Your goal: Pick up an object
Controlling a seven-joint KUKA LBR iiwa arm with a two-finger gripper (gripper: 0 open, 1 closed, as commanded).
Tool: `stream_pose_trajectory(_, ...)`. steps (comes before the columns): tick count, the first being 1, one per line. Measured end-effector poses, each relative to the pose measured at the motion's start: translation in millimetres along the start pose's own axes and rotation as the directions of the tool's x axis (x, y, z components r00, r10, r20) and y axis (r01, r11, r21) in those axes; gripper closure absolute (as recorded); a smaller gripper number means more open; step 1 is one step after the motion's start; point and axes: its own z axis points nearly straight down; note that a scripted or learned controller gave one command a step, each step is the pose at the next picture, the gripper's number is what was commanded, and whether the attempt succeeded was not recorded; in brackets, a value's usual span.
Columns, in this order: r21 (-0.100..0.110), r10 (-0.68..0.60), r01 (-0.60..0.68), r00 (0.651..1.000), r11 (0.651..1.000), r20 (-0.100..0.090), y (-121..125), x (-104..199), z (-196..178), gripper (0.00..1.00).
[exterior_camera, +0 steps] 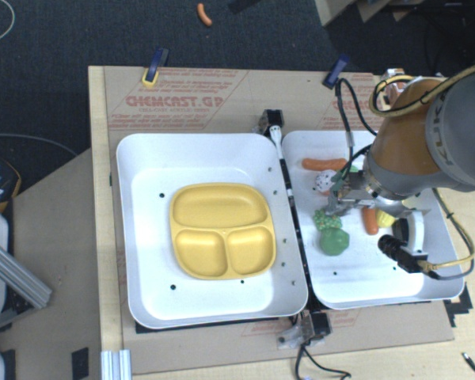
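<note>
In the right bin, my gripper hangs low over a green broccoli-like toy that lies on the bin floor. An orange carrot rests toward the bin's far side. A small white die sits just left of the gripper. An orange piece and a yellow piece peek out from under the wrist. The arm hides part of the bin.
The left bin holds a yellow divided plate with three compartments. A black divider strip runs between the bins. Clamps sit at the board's far edge, and an orange scrap lies on the dark floor beyond.
</note>
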Motion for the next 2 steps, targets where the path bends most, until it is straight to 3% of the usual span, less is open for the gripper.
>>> stream_pose_trajectory(2,0.009,0.0,0.0,1.0,1.0,0.008,12.9,-10.3,-93.3,1.0)
